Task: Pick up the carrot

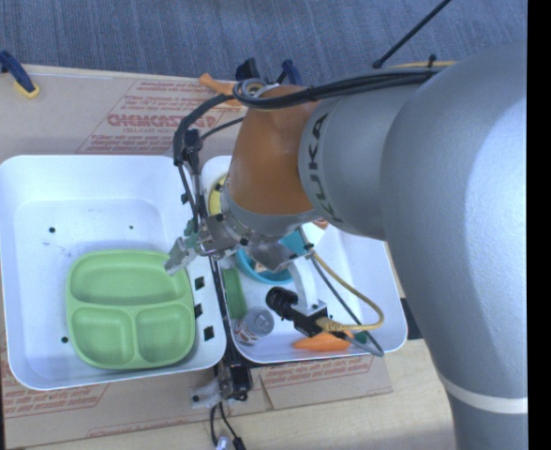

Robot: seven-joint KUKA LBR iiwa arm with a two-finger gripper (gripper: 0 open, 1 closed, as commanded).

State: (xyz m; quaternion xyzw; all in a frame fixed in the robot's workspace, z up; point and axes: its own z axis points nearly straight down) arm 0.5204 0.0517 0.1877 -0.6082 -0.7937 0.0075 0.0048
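Note:
The carrot is a small orange piece lying near the front wall of the right bin, beside the arm's yellow cable. My gripper hangs over the divide between the two bins, at the right edge of the green plate, well to the left of the carrot and farther back. The bulky grey arm with its orange band covers most of the right bin. Nothing is visibly held.
A green three-compartment plate lies in the left bin. In the right bin I see a green object, a round silver can, a blue bowl and a bit of yellow under the arm.

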